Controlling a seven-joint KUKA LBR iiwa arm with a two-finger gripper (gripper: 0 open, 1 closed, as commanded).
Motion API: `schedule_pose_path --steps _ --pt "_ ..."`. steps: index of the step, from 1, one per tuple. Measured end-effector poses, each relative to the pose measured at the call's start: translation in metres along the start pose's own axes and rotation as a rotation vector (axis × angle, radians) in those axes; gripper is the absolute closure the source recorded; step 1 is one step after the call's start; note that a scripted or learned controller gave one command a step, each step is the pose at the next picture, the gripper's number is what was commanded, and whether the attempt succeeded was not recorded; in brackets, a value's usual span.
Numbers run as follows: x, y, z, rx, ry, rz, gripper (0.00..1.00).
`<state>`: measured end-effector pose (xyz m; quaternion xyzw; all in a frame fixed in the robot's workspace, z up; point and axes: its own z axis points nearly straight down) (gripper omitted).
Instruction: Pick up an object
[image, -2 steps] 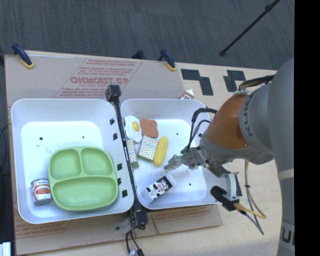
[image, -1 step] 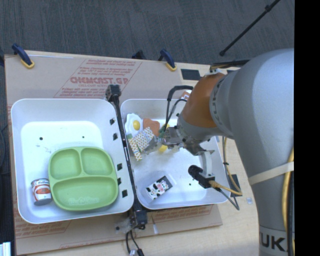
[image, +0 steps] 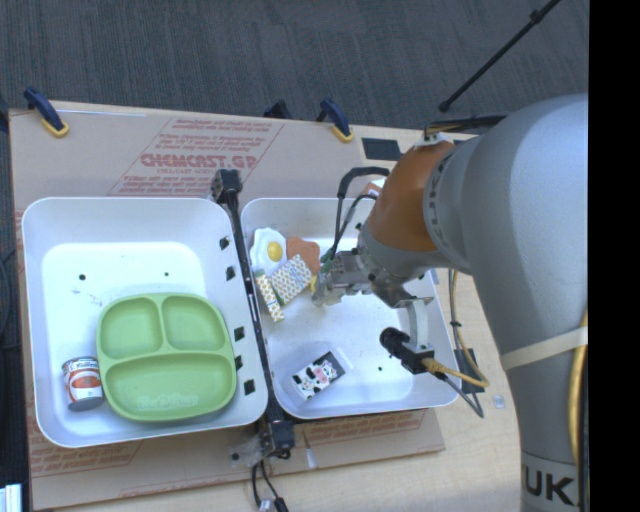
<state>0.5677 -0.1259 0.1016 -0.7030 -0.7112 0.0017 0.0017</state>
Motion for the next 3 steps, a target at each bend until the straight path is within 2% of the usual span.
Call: schedule_pose_path --steps 1,2,3 --pt "0.000 0.000 0.000 0.000 0.000 0.000 0.00" --pt "0.000 0.000 -0.010 0.001 0.001 -0.002 1.00" --pt "-0.029 -0.026 -0.082 -0.005 0.000 0.007 1.00"
